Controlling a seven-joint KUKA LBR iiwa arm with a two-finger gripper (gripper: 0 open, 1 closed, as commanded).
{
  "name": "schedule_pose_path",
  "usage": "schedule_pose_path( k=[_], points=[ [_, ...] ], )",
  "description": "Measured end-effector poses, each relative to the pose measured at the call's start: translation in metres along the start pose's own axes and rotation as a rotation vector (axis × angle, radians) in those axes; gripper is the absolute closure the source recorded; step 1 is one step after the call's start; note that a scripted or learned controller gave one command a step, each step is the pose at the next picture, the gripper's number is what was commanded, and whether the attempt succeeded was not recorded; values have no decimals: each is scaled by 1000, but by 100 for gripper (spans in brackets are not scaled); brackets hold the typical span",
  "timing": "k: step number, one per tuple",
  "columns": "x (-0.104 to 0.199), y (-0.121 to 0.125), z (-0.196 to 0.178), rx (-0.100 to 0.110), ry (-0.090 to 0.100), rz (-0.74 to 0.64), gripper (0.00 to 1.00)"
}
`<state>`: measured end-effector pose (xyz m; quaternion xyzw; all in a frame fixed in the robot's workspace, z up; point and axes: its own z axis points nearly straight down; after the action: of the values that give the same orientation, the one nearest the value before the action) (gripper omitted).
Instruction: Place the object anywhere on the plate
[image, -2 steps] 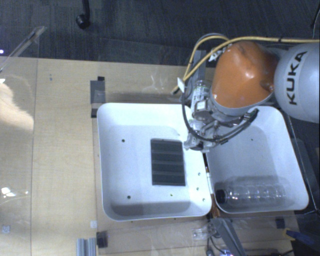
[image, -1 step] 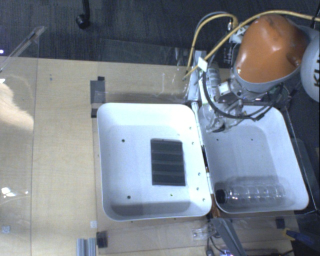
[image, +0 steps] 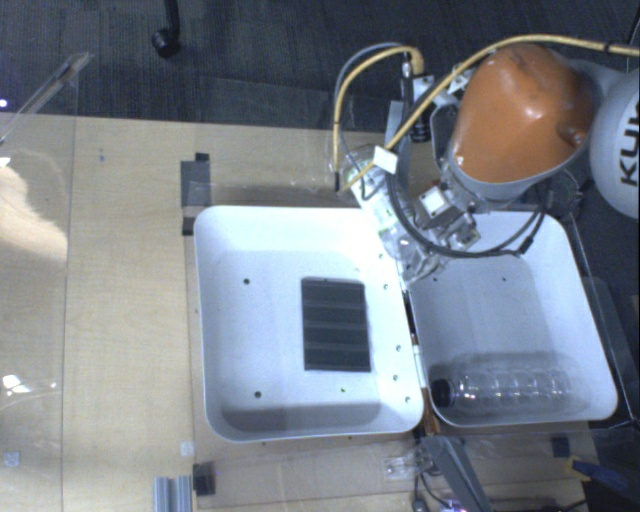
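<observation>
The pale wooden tabletop (image: 110, 330) carries two shallow white plastic bins side by side. The left bin (image: 250, 250) holds a dark grey ribbed rectangular plate (image: 336, 324), lying flat near the bin's centre, slightly towards its right wall. The right bin (image: 585, 300) holds a clear plastic bottle with a dark cap (image: 500, 388), lying on its side along the near wall, cap end pointing at the near-left corner. Bottle and plate are well apart, in separate bins. The grey arm with an orange band (image: 515, 115) reaches in over the far edge of the right bin. Its gripper (image: 415, 255) hangs over the far-left corner of that bin, close to the shared bin walls. Cables and wrist hardware obscure it; whether the fingers are apart or together cannot be told. Yellow cables (image: 360, 65) loop above the wrist.
</observation>
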<state>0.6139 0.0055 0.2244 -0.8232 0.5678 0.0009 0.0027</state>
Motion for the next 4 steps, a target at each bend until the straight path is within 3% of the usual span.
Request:
schedule_pose_path(
  k=[1, 2, 3, 4],
  points=[
    [-28, 13, -12, 0, 1, -349, 100],
    [-25, 39, -124, 3, 4, -299, 100],
    [-19, 44, -153, 2, 2, -253, 100],
    [-19, 44, -154, 2, 2, -252, 0]
  ],
)
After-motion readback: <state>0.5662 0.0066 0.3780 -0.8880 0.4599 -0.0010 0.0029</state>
